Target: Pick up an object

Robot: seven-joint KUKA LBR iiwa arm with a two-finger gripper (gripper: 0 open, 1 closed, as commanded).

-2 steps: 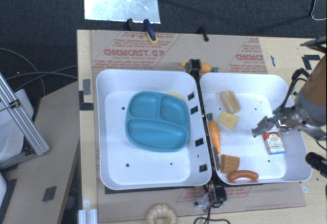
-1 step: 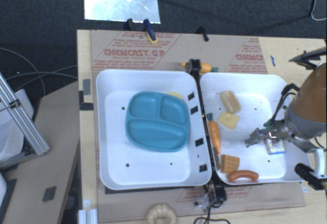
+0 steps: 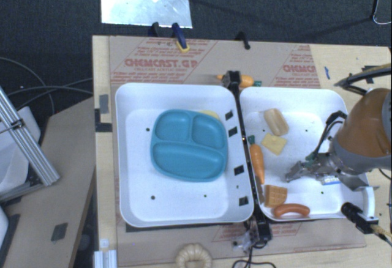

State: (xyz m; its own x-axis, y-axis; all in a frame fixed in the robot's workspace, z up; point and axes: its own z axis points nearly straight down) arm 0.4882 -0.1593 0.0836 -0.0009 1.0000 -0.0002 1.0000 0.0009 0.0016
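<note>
**Right bin, gripper low over bare floor, food items to its left**

Sausage (image 3: 291, 211), reddish, lay along the near wall of the right bin (image 3: 306, 96), long axis roughly left to right: nearest item to the camera among the bin's contents.

Entries, largest first:

- Left bin (image 3: 131, 156): held one blue divided plate (image 3: 188, 144), with a pale yellow item showing just behind its far rim, kind not made out.
- Arm (image 3: 367, 132): entered from the right, its bulk covering the right end of the right bin.
- Gripper (image 3: 295, 172): stood low over bare bin floor, pointing left. Finger state could not be told; nothing was seen held.
- Carrot (image 3: 258, 164): orange, against the divider, long axis running near to far, left of the gripper.
- Bread roll (image 3: 275, 121): beyond and left of the gripper.
- Toast piece (image 3: 275, 194): toward the camera and left of the gripper, just behind the sausage.
- Cheese block (image 3: 274, 144): pale yellow, beyond and left of the gripper.

Judgement: any pick turned on a short move leftward; toast and cheese looked closest.

Obscured: whatever lay beneath the arm; a small bluish mark near the gripper was not identifiable.
</note>
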